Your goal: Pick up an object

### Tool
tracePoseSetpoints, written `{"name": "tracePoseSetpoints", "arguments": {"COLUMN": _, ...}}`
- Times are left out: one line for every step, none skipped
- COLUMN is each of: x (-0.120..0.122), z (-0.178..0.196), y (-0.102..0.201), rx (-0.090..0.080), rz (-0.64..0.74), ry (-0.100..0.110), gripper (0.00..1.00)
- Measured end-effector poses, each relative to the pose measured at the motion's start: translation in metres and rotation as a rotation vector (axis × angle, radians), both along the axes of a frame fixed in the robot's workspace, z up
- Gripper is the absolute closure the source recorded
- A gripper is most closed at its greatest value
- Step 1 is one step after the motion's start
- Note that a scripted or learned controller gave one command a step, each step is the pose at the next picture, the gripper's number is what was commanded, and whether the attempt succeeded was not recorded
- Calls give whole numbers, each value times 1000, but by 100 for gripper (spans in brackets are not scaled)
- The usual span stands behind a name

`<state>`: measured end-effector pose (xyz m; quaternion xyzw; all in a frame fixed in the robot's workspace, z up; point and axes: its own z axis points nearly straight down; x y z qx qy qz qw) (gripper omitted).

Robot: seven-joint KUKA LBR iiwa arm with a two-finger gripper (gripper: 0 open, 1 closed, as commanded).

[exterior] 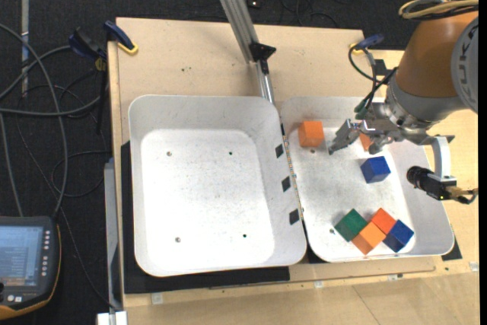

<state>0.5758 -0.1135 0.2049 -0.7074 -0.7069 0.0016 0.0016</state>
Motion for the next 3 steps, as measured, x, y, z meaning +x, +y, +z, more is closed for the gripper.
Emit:
{"name": "tracePoseSetpoints", "arguments": {"x": -6, "z": -57, "y": 10, "rx": 1, "rz": 0, "ry": 2, "gripper": 0}}
{"name": "tracePoseSetpoints", "arguments": {"x": -3, "z": -43, "y": 9, "rx": -1, "rz": 0, "ry": -7, "gripper": 100}}
{"name": "tracePoseSetpoints", "arguments": {"x": -8, "z": 19, "y": 11, "rx": -1, "rz": 3, "ry": -12, "gripper": 100}}
